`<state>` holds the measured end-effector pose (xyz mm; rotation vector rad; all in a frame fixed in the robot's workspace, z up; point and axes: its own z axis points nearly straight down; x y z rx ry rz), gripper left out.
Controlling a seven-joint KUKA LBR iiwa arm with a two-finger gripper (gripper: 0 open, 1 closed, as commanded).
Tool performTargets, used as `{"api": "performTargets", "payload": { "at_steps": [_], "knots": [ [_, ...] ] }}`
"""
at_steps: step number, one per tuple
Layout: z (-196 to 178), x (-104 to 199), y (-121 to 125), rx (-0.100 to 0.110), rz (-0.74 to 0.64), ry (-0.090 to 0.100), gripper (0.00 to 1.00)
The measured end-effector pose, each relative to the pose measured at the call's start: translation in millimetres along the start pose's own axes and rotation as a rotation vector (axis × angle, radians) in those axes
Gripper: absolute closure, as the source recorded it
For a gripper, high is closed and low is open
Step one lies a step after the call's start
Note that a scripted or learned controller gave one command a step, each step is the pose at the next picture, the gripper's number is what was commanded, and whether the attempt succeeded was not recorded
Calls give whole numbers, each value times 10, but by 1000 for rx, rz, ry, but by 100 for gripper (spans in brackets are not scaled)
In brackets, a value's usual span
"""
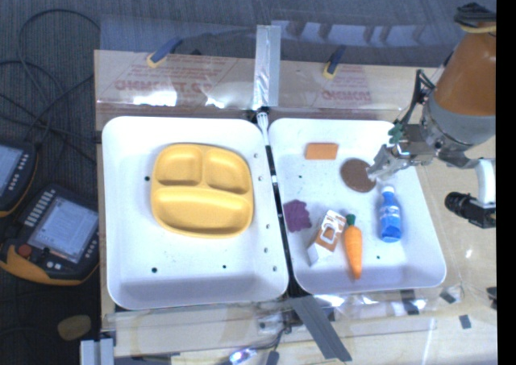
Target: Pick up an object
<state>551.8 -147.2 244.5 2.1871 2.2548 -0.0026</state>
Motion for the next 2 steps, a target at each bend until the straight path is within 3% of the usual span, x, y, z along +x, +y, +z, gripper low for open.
{"api": "performTargets", "payload": {
  "at_steps": [1, 2],
  "knots": [
    [3, 3, -1, 0, 0, 1, 0],
    [1000, -639, -63, 3, 172, -1, 0]
  ]
}}
